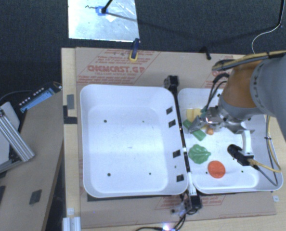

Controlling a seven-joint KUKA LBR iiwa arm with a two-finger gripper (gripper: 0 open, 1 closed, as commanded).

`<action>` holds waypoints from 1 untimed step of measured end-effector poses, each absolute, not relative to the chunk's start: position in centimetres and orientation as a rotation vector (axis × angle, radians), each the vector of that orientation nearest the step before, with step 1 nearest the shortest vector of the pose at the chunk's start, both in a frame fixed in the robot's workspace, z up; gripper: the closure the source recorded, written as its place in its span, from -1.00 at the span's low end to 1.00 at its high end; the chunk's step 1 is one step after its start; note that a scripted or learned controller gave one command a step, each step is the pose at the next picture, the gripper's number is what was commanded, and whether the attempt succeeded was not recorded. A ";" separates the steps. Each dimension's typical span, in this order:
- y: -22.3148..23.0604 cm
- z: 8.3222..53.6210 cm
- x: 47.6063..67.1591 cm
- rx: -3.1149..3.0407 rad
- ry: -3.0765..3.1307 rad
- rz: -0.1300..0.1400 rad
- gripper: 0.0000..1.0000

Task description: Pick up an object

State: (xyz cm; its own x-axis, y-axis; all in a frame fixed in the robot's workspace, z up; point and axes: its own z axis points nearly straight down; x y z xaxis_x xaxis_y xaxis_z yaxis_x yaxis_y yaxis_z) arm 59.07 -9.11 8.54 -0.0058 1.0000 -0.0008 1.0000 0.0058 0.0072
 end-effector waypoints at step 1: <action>-8.5 8.5 61.7 2.214 2.225 0.004 -1.00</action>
